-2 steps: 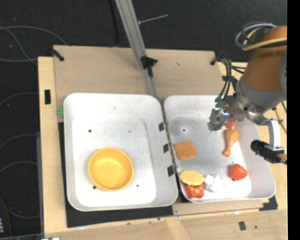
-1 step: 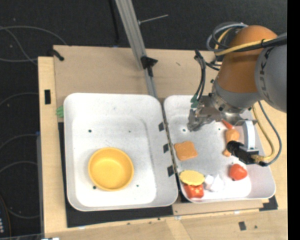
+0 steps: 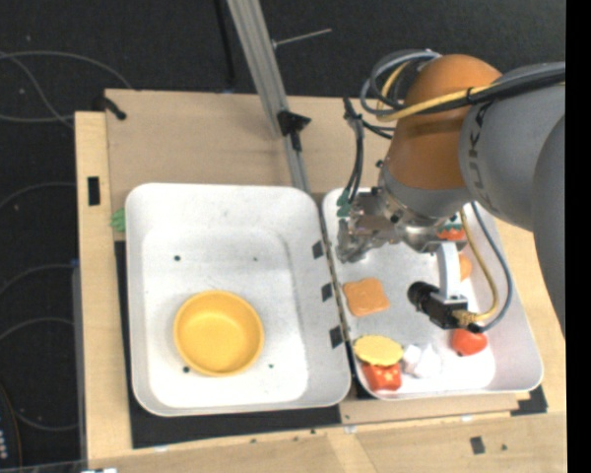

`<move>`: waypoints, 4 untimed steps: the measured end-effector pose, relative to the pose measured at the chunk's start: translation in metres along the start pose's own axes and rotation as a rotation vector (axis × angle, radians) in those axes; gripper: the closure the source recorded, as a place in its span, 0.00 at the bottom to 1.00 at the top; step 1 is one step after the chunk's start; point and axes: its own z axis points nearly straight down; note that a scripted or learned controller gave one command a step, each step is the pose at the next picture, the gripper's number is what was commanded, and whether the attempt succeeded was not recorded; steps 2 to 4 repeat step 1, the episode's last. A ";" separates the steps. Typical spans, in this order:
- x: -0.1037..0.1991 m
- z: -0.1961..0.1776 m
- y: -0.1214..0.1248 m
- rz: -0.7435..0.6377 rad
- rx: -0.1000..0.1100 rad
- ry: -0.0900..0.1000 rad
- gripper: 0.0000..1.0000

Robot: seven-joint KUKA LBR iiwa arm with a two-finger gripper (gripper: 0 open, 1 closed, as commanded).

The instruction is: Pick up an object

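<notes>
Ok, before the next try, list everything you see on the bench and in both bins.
bench: one, tan, under both bins.
left bin: one, white, view's left.
right bin: one, white, view's right.
bowl: one, yellow, left bin, near-left part.
flat square piece: one, orange-tan, right bin, by its left wall.
round piece: one, yellow, right bin's near-left corner.
red piece: one, red, against the round piece's near side.
white piece: one, small, right of those two; shape unclear.
red-orange piece: one, right bin, near middle.
orange bits: count unclear, right bin, partly hidden.
metal rail: one, grey, slanting down between the bins.
arm: one, grey with orange band, over the right bin.
gripper: one, over the right bin's far-left part.
</notes>
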 end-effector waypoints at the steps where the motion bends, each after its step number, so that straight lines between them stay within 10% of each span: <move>1: 0.044 0.004 0.007 0.001 -0.001 0.000 1.00; 4: 0.044 0.004 0.007 0.001 -0.001 0.000 1.00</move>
